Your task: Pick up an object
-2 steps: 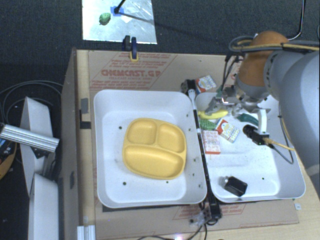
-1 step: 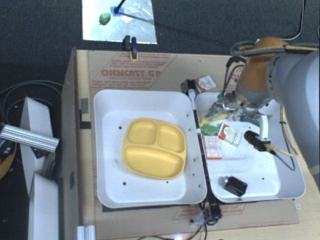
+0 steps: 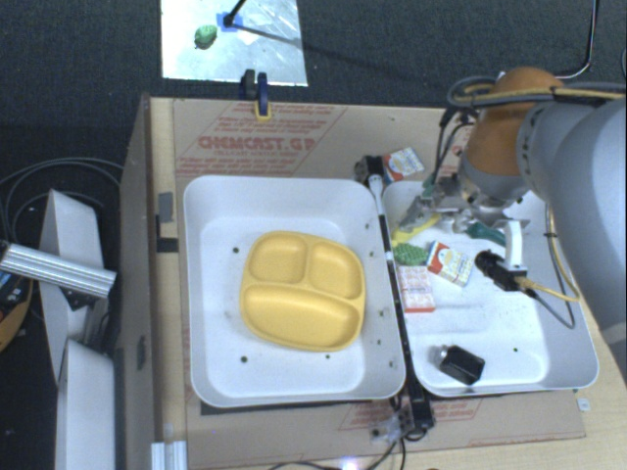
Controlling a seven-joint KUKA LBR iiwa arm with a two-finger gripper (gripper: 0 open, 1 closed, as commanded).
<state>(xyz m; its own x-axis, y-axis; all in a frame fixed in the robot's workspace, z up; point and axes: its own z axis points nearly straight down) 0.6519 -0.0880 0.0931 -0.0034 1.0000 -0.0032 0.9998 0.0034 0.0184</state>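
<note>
My gripper (image 3: 438,204) hangs low over the back left of the right bin (image 3: 549,360), with the grey arm and its orange band coming in from the right. Just below it lie a yellow item (image 3: 415,227) and a teal item (image 3: 484,231). A green object (image 3: 409,255) and a small red and white box (image 3: 449,263) sit slightly nearer the front. A red and white card (image 3: 416,290) lies by the bin's left wall. A black object (image 3: 460,363) rests near the front. Nothing visibly hangs from the gripper.
The left bin (image 3: 211,262) holds a yellow divided plate (image 3: 303,289). Another small red and white box (image 3: 402,163) sits at the back, just beyond the right bin's rim. A black divider strip (image 3: 388,253) runs between the bins.
</note>
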